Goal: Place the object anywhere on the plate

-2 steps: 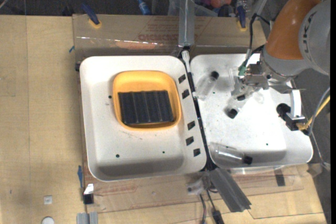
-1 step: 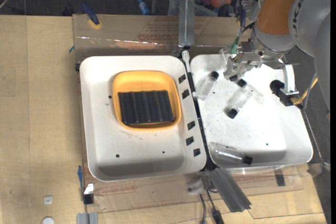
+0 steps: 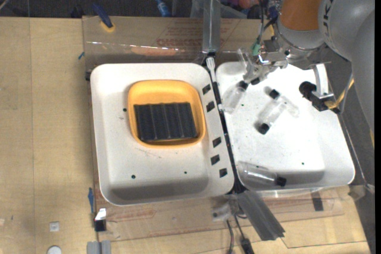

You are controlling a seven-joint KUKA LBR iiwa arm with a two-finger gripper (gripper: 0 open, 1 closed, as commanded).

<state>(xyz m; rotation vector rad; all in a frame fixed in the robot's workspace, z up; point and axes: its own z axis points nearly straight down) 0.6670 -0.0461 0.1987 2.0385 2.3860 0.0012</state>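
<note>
gripper (image 3: pixel 257 71) hangs over right bin (image 3: pixel 333 157) among clear vials (image 3: pixel 271 118), grip state unclear; orange plate (image 3: pixel 138 92) waits in left bin (image 3: pixel 107 151)

A plate (image 3: pixel 166 92) sits in the left bin (image 3: pixel 113 175). Small clear vials (image 3: pixel 271 116) lie in the right bin (image 3: pixel 315 157) beside it.

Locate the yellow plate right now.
The yellow plate lies in the left bin, toward its back, holding a dark ribbed object.
</note>
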